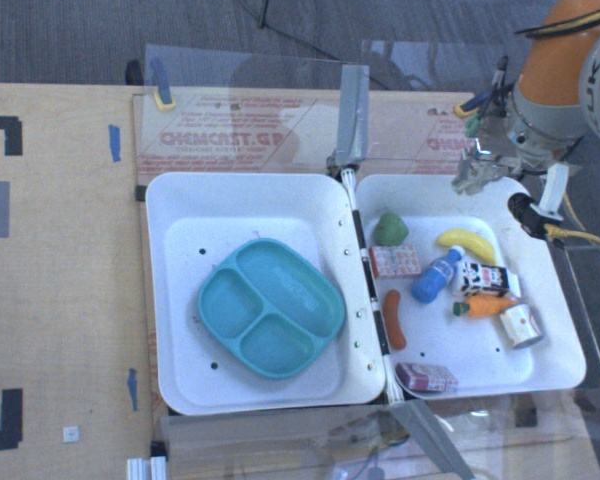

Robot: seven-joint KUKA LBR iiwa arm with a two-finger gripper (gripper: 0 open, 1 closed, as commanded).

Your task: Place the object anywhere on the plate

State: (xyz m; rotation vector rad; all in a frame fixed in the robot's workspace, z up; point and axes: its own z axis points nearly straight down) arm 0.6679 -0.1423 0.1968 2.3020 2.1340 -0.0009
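I see one teal plate in the left bin. Right of that plate, the right bin holds eight objects. The gripper hovers over that bin's far rim; whether it's clamped, I cannot tell.

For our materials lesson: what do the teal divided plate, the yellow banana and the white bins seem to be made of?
The teal three-compartment plate looks like moulded plastic: even colour, rounded ridges, soft sheen. The small yellow banana is probably a plastic toy, being uniformly bright and smooth, though the view is too coarse to be sure. The shallow white bins seem to be matte plastic or foam with rounded moulded rims.
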